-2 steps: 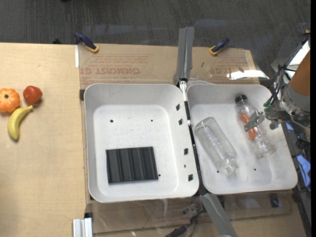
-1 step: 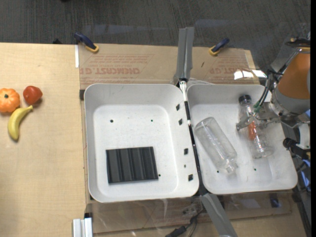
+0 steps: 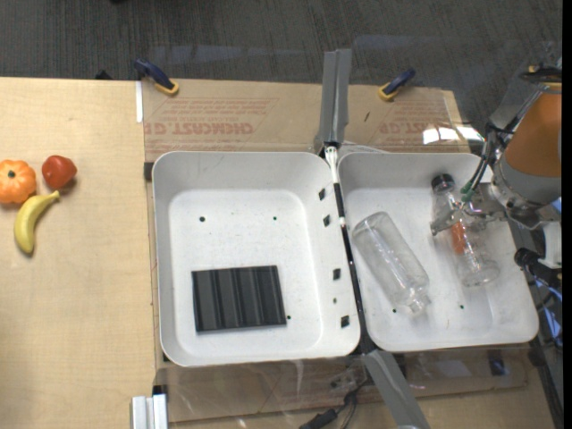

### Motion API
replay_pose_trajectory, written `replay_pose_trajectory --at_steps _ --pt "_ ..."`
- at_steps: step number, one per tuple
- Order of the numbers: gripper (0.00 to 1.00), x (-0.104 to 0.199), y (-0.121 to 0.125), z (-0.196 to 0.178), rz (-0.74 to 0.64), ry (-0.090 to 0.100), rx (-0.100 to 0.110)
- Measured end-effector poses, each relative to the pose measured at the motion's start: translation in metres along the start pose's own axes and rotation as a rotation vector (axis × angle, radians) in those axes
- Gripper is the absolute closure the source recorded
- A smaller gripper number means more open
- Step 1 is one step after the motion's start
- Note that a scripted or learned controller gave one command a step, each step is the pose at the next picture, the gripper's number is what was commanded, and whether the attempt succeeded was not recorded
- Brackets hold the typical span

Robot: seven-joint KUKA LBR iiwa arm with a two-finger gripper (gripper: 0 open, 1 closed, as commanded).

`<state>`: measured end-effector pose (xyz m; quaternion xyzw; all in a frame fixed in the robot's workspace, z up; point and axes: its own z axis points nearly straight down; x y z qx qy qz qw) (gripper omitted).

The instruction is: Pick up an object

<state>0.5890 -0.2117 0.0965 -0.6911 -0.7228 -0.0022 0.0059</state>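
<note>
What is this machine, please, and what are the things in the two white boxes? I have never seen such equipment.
This is one picture, taken from a fixed camera above a bench, looking down at a slant. The grey and orange shape at the right is a robot arm; its gripper reaches into the right bin. That bin holds a clear plastic bottle lying on its side, and a smaller clear bottle with something orange inside, right under the gripper. I cannot tell whether it is gripped. The left bin holds a dark ribbed tray. On the wooden table at left lie a banana and two round fruits.
</note>
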Motion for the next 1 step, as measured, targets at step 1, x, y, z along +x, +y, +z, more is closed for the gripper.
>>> replay_pose_trajectory --at_steps 1 --pt "1.00 0.0625 0.0374 -0.0883 0.047 -0.012 -0.002"
